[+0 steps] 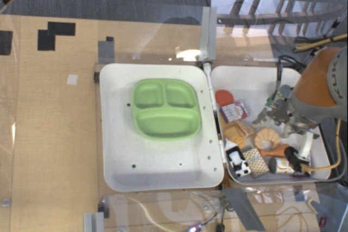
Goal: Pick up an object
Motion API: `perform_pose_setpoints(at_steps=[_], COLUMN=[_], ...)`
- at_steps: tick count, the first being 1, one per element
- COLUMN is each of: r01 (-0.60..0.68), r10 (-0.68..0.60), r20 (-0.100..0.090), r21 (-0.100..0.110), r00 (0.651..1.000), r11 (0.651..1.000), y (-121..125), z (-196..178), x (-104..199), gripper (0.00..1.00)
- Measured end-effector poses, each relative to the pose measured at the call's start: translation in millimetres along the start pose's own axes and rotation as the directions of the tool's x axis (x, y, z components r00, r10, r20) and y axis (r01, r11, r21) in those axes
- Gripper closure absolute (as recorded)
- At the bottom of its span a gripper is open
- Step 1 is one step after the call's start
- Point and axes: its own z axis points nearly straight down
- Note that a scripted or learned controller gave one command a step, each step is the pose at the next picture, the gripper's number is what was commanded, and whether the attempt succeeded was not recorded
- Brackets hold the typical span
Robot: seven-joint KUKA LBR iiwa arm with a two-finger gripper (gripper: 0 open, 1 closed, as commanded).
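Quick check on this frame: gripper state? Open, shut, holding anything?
Gripper: over the right bin, above the pile of small items; open or shut cannot be told, and nothing is visibly held.

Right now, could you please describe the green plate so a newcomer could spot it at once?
Find the left white bin of the two. The green plate lies flat near its middle, apart from the clutter in the other bin. It alone is light green, with three compartments.

green tray (pixel 166 108) in left bin (pixel 117 171) | arm (pixel 321 87) over right bin (pixel 255 76)
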Motion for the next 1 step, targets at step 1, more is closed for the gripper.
perform_pose_setpoints(at_steps=[1], r01=[0.057], r10=[-0.057], r20=[0.001], r21=[-0.003], r00=[0.998], r11=[0.998], y=[-40.8], z=[-1.0], x=[-32.1], gripper=[0.0])
